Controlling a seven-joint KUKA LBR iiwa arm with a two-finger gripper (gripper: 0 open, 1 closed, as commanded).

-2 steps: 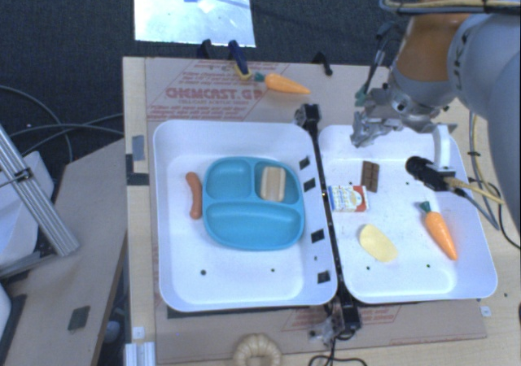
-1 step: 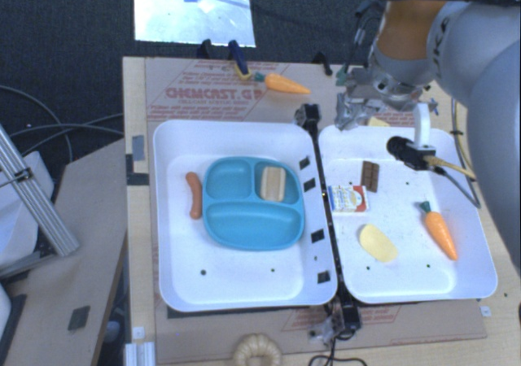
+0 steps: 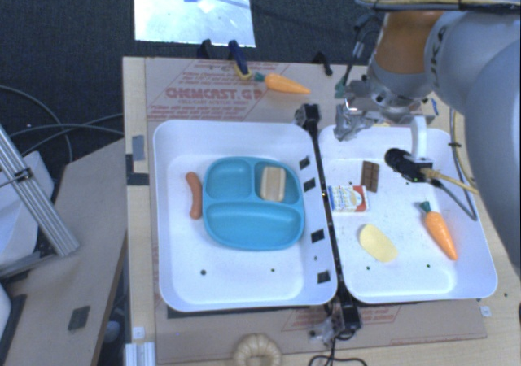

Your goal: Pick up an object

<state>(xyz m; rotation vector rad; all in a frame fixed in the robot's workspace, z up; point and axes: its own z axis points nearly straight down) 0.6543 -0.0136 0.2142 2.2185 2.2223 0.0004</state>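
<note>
**Gripper Over the Far Left Corner of the Right Bin**

The gripper (image 3: 350, 123) hangs above the far left corner of the right bin (image 3: 476, 279), close to the black divider strip (image 3: 319, 193) between the two bins. At this angle it cannot be told how wide the claw stands. It is apart from every item in the bin.

Candidate objects lie in the right bin. The brown bar (image 3: 370, 176) is nearest the gripper, towards the bin's middle. A printed packet (image 3: 348, 198) lies just beside the bar, near the divider. A yellow oval piece (image 3: 378, 243) lies nearer the front. A carrot (image 3: 440, 231) lies near the right wall. The front strip of the bin floor is bare.

In the left bin (image 3: 181, 279), a blue divided plate (image 3: 244, 218) holds a tan slice (image 3: 273, 184) in its far right compartment. A sausage (image 3: 194, 194) lies beside the plate's left edge. A second carrot (image 3: 284, 84) lies on the board behind the bins.
</note>
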